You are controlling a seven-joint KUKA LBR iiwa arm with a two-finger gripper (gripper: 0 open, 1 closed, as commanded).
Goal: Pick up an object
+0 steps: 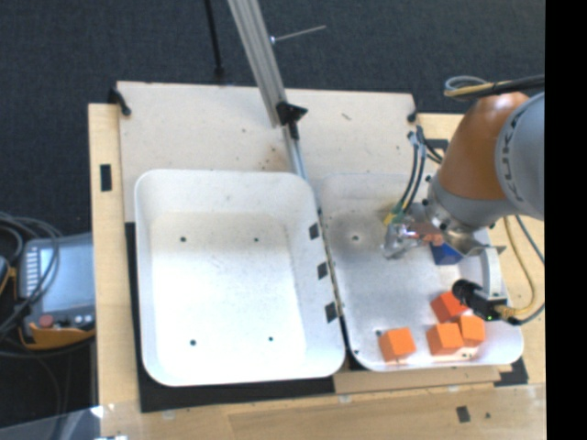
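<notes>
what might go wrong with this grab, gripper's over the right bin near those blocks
1. The gripper sits over bare floor of the right white bin, apart from the lone orange cube; closing there would likely catch nothing.
2. The other orange blocks are bunched against the bin's near right corner, so fingers may hit the wall or shove neighbours.
3. A small blue block lies partly under the wrist, hard to target.

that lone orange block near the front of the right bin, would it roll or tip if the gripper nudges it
The orange block looks boxy with flat faces, so it would probably slide, not roll. It sits low, so tipping seems unlikely. It lies apart from the other orange blocks, leaving room to shift.
</notes>
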